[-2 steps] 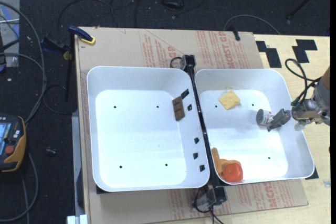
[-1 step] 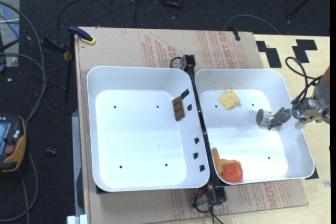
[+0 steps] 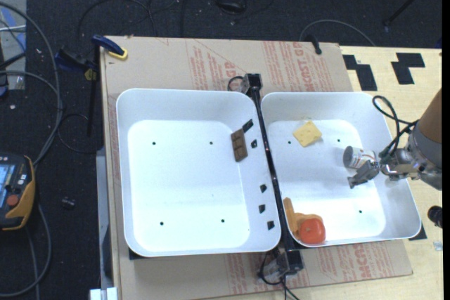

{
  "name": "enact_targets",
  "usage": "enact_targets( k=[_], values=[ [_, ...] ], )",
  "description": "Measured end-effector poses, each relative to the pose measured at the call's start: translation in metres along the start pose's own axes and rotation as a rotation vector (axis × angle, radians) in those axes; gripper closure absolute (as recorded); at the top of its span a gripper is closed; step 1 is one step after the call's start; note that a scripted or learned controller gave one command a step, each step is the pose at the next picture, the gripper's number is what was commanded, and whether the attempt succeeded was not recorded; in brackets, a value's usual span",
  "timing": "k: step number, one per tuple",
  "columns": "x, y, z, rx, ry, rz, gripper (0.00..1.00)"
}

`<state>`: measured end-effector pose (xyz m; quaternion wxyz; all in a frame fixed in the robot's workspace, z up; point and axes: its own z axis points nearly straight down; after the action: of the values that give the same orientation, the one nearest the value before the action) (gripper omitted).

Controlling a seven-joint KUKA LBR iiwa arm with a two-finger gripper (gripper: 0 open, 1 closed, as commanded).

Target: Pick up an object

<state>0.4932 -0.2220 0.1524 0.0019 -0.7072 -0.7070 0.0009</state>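
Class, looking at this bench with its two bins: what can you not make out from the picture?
- End effector, camera view: too small and blurred to tell whether it grips anything.
- Arm: cut off by the right edge.
- Orange object, right bin corner: too blurred to identify.
- Brown piece, left bin: too small to identify.

Bench surroundings, seen from above

Cardboard sheet [image 3: 211,60] under both bins; blue-and-yellow clamp [image 3: 109,47] at its far-left corner; black cables [image 3: 151,0] beyond it; orange-edged handheld device [image 3: 14,191] left.
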Motion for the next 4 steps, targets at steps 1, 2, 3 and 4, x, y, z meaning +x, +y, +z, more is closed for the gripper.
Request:
enact_targets(
  k=[1,2,3,4],
  values=[
    [0.0,-0.001,0.053,0.0,0.0,0.0,0.0],
    [0.0,0.0,0.04,-0.004,-0.001,0.0,1.0],
    [0.002,0.001,-0.022,-0.008,-0.003,-0.001,1.0],
    [0.002,0.002,-0.074,-0.008,-0.003,-0.001,1.0]
  ],
)
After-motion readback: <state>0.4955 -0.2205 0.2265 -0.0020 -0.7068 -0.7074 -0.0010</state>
